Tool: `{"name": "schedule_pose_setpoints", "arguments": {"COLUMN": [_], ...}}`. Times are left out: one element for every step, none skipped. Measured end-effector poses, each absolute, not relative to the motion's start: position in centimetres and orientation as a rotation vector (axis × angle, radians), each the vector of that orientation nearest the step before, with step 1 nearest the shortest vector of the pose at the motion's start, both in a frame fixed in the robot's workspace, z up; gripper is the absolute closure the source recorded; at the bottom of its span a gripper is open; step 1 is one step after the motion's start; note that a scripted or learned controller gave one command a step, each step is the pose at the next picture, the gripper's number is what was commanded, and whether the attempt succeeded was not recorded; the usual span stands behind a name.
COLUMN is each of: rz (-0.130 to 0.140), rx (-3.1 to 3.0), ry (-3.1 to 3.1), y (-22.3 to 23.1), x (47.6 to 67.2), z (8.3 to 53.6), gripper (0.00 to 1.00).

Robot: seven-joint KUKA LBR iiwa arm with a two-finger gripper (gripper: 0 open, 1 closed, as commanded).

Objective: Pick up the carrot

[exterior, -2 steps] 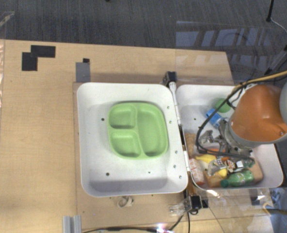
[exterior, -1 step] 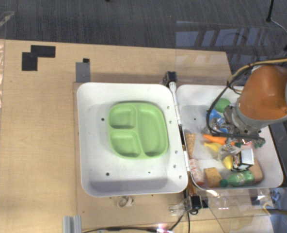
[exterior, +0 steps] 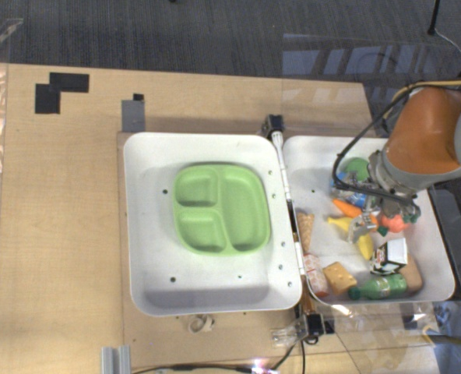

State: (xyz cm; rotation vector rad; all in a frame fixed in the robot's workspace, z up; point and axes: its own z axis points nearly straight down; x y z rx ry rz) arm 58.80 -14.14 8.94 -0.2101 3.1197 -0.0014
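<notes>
Whether the jaws are wide or narrow I cannot tell, because the grey wrist with its orange band covers them from above and the gripper (exterior: pixel 368 223) shows here as dark metal parts low over the right white plastic bin (exterior: pixel 441 275). The biggest thing on the bench is the left white plastic bin (exterior: pixel 149 287), and in it lies a light green plastic tray with three compartments (exterior: pixel 219 209), with nothing in them. The right bin holds the small toy foods. Near its front wall lies a dark green plastic bottle (exterior: pixel 382 287) on its side, and just beside it, to the left, a tan square cracker (exterior: pixel 338 275). The small orange plastic carrot (exterior: pixel 345 206) lies in the middle of the right bin, just left of the gripper parts, and seems to rest on the bin floor. Below it is a yellow piece (exterior: pixel 364 244), perhaps a banana. In my judgement the task is not yet done: the arm is over the right place, but the grasp and the lift are both left.
</notes>
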Motion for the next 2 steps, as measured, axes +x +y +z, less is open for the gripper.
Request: {"name": "schedule_pose_setpoints", "arguments": {"rz": [0.000, 0.002], "rx": [0.304, 0.298], "ry": [3.113, 3.104], "y": [-16.1, -16.0], "x": [58.9, 59.3], "z": [8.9, 10.3], "gripper": [0.00, 1.00]}}
